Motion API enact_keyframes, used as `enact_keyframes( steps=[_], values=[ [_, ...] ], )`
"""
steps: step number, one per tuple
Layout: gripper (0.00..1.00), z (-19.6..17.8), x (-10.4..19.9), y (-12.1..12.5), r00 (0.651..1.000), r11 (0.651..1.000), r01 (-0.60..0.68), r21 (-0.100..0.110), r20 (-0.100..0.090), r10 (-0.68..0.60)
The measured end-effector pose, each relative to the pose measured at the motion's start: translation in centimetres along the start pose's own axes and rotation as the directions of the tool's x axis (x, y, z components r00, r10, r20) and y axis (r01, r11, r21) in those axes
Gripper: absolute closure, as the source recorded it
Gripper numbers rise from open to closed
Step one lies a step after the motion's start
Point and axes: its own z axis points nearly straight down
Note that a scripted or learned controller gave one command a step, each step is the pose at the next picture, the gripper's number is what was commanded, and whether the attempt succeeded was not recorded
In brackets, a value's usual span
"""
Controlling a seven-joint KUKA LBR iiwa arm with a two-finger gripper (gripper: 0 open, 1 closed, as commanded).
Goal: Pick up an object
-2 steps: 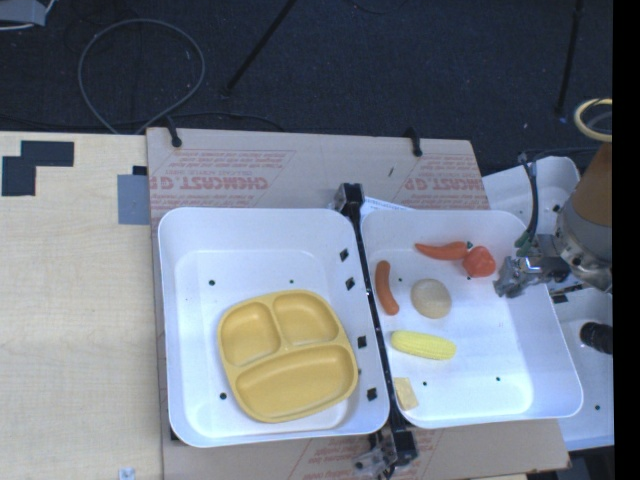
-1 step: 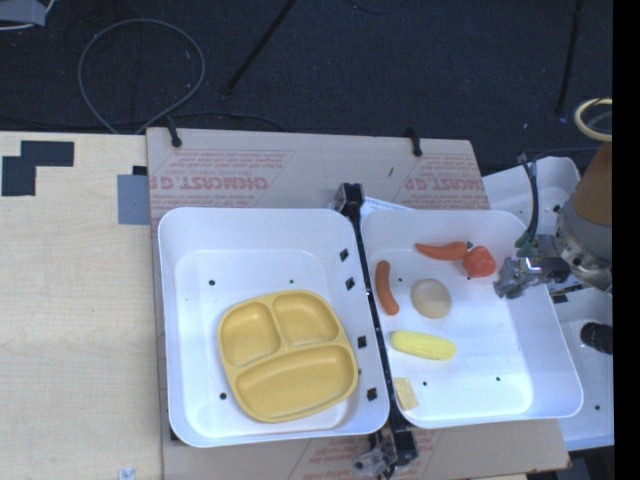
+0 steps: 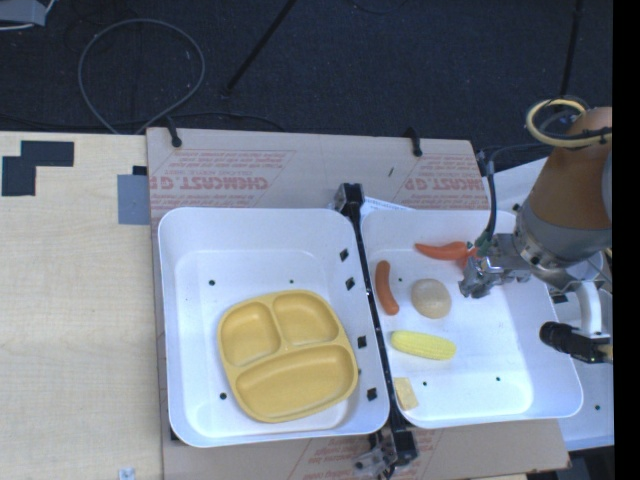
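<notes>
While the arm (image 3: 565, 203) reached in from the right over the right bin (image 3: 500, 388), its gripper (image 3: 478, 273) hung low at the bin's upper right part, wrist tilted toward the bin's middle. Could not tell the gripper's state; metal parts blurred together, nothing seen held. Carrot (image 3: 442, 251) lay just left of the gripper, its thick end touching or nearly touching the tip. Pale round potato (image 3: 432, 298) sat near, below-left of the gripper. Sausage (image 3: 386, 287) lay upright along the left wall, just beside the potato. Corn (image 3: 423, 345) lay below the potato, apart from it. Small yellow block (image 3: 405, 393) sat in the lower left corner. Left bin (image 3: 190, 248) held a yellow divided plate (image 3: 288, 353), tilted, toward its lower right. Cardboard (image 3: 300, 173) lay under both bins.
</notes>
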Motion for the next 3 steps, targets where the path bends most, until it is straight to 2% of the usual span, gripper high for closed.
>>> enact_keyframes(
  steps=[1,2,3],
  values=[
    [1.00,0.0,5.8,0.1,1.000,1.000,0.000,0.001,0.000,0.000],
    [1.00,0.3,11.5,1.5,1.000,1.000,0.000,0.000,0.001,0.000],
    [1.00,-1.3,16.7,2.5,1.000,1.000,-0.001,-0.002,0.002,0.001]
  ],
)
